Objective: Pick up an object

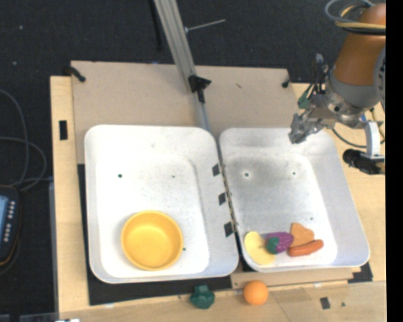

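We are hovering our pincer (299, 135) over the right bin's (336, 180) far edge; its spread we cannot tell. Next we need to be descending toward the toy carrot (305, 248) in the near-right corner.

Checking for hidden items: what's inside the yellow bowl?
The yellow bowl in the left bin shows a bare yellow interior. Its near inner wall is hidden by the rim.
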Action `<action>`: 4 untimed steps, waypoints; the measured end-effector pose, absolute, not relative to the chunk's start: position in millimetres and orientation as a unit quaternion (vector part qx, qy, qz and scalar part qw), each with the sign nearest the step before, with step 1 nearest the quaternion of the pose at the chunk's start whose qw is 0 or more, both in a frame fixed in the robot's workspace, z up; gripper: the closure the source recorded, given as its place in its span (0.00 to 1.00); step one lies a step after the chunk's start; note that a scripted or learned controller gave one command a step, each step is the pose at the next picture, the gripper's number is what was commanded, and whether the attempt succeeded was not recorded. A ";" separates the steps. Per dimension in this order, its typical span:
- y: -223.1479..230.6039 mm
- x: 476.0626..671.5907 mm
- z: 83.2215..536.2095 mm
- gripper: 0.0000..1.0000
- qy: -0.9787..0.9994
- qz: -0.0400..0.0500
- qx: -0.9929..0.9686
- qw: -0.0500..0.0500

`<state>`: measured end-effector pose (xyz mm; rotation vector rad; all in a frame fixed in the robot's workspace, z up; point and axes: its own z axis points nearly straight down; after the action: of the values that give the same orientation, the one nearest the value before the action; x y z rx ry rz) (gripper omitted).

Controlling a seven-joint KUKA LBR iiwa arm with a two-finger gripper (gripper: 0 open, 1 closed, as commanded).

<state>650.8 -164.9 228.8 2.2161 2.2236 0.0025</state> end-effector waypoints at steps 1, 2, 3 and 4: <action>-125.1 644.9 233.8 1.00 0.708 0.001 0.706 0.000; -76.6 633.8 245.8 1.00 0.709 0.001 0.705 0.000; -34.8 621.5 251.6 1.00 0.708 0.000 0.706 -0.001; 14.9 614.0 239.4 1.00 0.708 0.000 0.706 0.000</action>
<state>614.0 14.9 239.4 2.2191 2.2242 0.0007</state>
